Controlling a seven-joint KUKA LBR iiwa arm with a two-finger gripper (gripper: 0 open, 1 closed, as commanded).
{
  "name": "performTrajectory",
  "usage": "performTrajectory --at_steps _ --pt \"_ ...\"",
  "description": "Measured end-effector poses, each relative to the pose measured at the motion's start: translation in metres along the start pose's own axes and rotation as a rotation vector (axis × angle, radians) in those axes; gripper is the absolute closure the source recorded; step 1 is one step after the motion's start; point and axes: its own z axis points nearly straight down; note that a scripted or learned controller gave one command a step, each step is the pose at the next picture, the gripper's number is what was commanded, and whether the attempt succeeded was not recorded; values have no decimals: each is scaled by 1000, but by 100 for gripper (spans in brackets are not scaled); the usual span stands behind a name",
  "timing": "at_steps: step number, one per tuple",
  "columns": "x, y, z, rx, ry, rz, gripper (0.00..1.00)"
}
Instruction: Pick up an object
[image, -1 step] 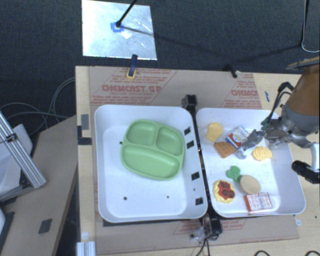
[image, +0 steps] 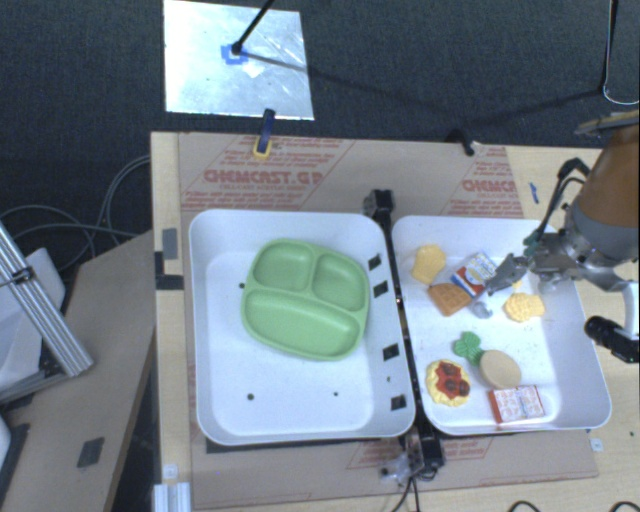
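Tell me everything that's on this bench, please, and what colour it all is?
bins: two, white, side by side
divided plate: one, green, left bin
yellow piece: one, right bin, upper left
brown cracker: one, below the yellow piece
small packet: one, red, white and blue, beside the cracker
bumpy yellow piece: one, right bin, centre right
green piece: one, lower middle
tan oval: one, beside the green piece
pizza toy: one, yellow and red, front
red-and-white box: one, front right
arm: one, grey and orange, from the right
pincer: one, over the right bin

Toy foods (image: 470, 330) crowd the right bin (image: 580, 370); its far-right strip lies bare.
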Motion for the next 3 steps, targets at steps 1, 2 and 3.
performTrajectory --at_steps 1,2,3 --pt "3 1 39 0 0 1 0" --pt "7 8 81 1 0 -2 0" --pt "6 10 102 -1 0 1 0"
